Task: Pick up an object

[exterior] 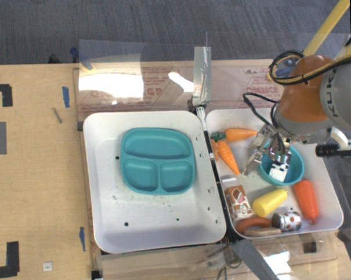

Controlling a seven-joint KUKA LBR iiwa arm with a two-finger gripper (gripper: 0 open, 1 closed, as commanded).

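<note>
The gripper hangs over the right bin with its fingers spread apart and nothing between them, poised at the left rim of the blue bowl. The nearest loose object is the small carrot, just to the gripper's left, its long axis running from far-left to near-right. A second carrot lies crosswise just beyond it.

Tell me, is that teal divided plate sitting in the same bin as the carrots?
No. The teal plate lies alone in the left bin, while the carrots lie in the right bin beside it.
</note>
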